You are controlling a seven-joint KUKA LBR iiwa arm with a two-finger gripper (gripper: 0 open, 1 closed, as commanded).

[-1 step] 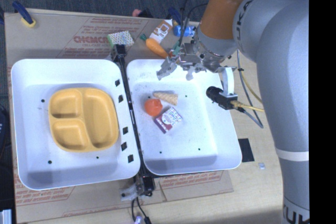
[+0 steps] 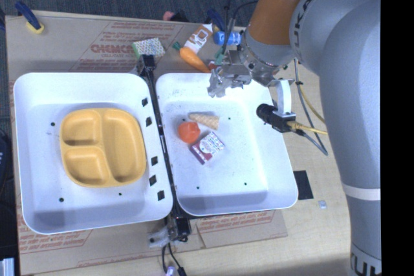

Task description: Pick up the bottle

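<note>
Zero progress as far as I can judge: claw (image 2: pixel 218 83) hangs over the right bin's (image 2: pixel 275 168) far edge, open-or-closed can't tell, nothing visibly in it; the bottle (image 2: pixel 196 39) seems to lie outside on the tabletop (image 2: pixel 84 35) behind, grasp still to do.

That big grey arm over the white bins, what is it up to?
The arm is after a bottle. Its gripper hangs over the back edge of the right bin, which holds a tomato, a cone and a small red packet. An orange-and-white bottle lies outside, on the cardboard behind the bins. The left bin holds a yellow divided plate.
</note>
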